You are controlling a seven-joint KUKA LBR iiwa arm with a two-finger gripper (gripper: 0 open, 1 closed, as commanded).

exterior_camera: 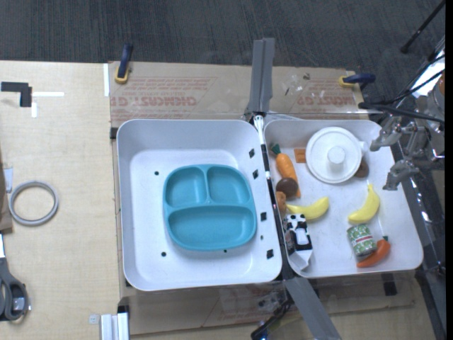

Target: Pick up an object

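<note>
Toy food, including two bananas (366, 205), a carrot (284, 166) and a can (361, 240), lies untouched in the right bin (403, 261), while the gripper (400, 154) hovers at its right edge, grip unclear, nothing picked up yet.

Red print runs across the flattened cardboard sheet (170, 94) behind the bins, upside down and mirrored from this view; its letters are too faint to read with confidence; the small can (362, 240) in the right bin carries a label, illegible at this size.
</note>
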